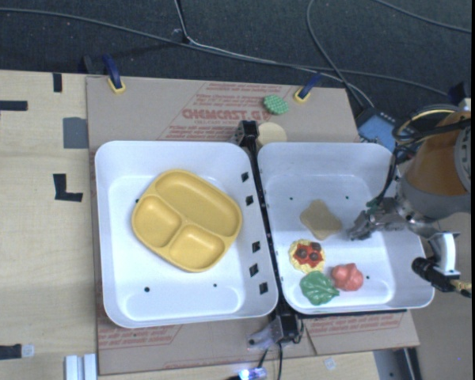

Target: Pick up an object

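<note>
- Hovering low in the right bin [380, 161], the claw [362, 228] sits just right of the tan slice [321, 218]; whether spread or pressed together, cannot tell.
- Yellow tray [187, 219] lies in the left bin [119, 165].

2 shallow bins, left [115, 212] and right [380, 161], in smooth white plastic with a soft sheen. Yellow divided tray [187, 219]: moulded plastic, satin, faintly glossy at the ridges. Brown cardboard sheet [214, 109] beneath, matt, printed in red. Bench top [32, 212] pale and wood-like, matt. Dark backdrop [63, 22] behind, rough, carpet-like. Tan slice [321, 218] matt; red piece [347, 276] and green piece [318, 288] plastic-looking, slightly shiny. Arm [439, 172] with an orange band, smooth and satin; gripper [362, 226] in dull grey metal.
</note>
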You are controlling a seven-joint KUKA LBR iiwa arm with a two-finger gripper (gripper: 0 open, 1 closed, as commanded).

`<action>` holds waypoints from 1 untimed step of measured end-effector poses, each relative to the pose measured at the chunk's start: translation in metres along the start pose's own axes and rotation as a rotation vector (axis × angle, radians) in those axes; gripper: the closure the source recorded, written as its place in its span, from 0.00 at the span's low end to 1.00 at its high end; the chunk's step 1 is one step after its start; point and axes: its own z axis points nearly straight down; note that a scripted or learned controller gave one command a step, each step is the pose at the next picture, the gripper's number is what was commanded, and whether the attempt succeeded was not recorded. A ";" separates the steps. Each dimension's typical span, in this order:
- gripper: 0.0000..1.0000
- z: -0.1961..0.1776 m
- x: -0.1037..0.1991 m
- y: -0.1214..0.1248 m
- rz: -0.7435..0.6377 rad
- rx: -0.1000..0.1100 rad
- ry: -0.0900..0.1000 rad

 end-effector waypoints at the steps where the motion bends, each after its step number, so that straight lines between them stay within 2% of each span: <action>1: 1.00 -0.063 -0.001 0.001 0.001 0.003 0.005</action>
